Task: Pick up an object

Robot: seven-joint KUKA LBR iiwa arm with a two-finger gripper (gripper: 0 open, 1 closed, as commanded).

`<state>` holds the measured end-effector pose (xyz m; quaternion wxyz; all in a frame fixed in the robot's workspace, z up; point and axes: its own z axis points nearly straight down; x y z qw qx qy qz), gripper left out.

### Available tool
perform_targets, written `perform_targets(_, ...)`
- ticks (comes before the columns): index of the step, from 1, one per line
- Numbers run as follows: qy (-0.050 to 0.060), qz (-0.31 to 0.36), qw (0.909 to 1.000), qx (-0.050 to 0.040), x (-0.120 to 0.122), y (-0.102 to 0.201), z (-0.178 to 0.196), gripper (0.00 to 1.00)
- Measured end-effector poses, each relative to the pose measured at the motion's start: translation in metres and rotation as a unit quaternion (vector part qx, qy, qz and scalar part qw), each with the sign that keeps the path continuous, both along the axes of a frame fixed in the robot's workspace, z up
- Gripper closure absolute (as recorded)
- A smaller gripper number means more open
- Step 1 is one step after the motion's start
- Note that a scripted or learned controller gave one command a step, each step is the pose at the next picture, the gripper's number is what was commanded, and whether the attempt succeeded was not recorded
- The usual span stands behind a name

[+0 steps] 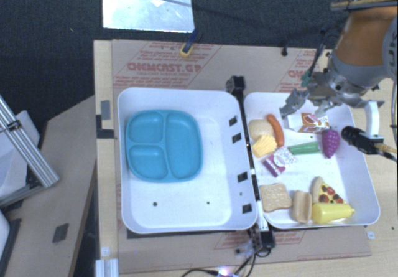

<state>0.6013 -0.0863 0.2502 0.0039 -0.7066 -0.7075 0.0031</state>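
My gripper (306, 108) hangs over the far part of the right bin (360, 173), fingers spread open with nothing between them. Just below its fingertips lies a small red and white packet (313, 122). Around it lie toy foods: an orange sausage (275, 129), a yellow corn piece (263, 144), a beige potato-like piece (257, 127), a green pepper (304, 148), purple grapes (330, 142) and a purple and white wrapper (280, 160). Nearer the front are a cracker (275, 196), a bread roll (301, 205), a pizza slice (326, 192) and a yellow banana piece (331, 211).
The left bin (217, 207) holds a blue divided tray (165, 145). A black hinge strip (244, 145) runs between the bins. A black cylinder (356, 138) on the arm's side juts over the right bin's far right edge.
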Motion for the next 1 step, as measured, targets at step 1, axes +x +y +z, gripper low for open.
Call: perform_targets(1, -0.006, 0.001, 1.0, -0.0005, 0.0021, 0.0001, 0.0065, 0.0)
